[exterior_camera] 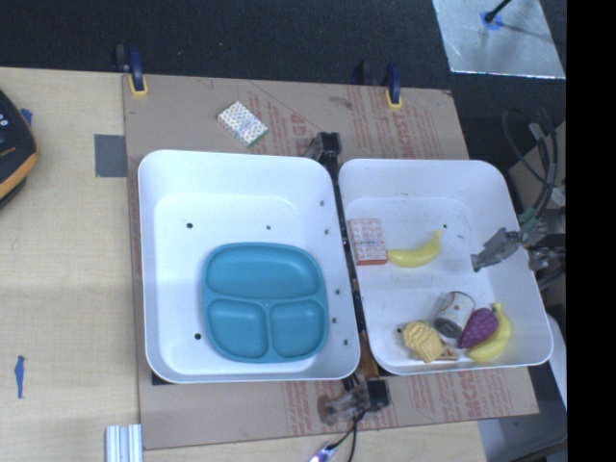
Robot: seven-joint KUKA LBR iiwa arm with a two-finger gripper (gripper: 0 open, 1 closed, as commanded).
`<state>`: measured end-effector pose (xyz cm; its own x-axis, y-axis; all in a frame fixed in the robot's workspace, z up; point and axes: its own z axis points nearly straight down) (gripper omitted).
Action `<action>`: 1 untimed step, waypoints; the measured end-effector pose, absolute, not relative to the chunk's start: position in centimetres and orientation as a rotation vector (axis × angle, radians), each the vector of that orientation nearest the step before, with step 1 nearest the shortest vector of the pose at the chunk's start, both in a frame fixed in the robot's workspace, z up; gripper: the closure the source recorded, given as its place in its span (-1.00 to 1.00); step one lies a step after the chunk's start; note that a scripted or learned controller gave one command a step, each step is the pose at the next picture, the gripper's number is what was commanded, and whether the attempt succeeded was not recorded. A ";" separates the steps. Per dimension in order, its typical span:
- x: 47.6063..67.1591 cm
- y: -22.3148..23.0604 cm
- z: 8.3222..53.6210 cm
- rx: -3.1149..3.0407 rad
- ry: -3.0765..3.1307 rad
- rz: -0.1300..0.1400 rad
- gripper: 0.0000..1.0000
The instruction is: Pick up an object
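So the grey two-finger gripper (493, 248) is poking in over the right edge of the right-hand shallow white bin (423, 176), and honestly I can't tell whether it's released or clenched; nothing visible in it. Closest candidate looks like the small yellow plastic banana (416, 252), lying well to its left, long axis running roughly toward the gripper. The purple grape bunch (478, 327) and second yellow banana (497, 340) sit below it, nearer the front wall. I'd guess sideways reach.

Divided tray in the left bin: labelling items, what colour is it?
Light blue, clearest in the camera view: divided tray.
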<state>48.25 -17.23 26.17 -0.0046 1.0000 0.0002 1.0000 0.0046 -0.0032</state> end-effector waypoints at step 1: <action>47.6 -16.0 19.2 -2.214 -2.225 0.004 -1.00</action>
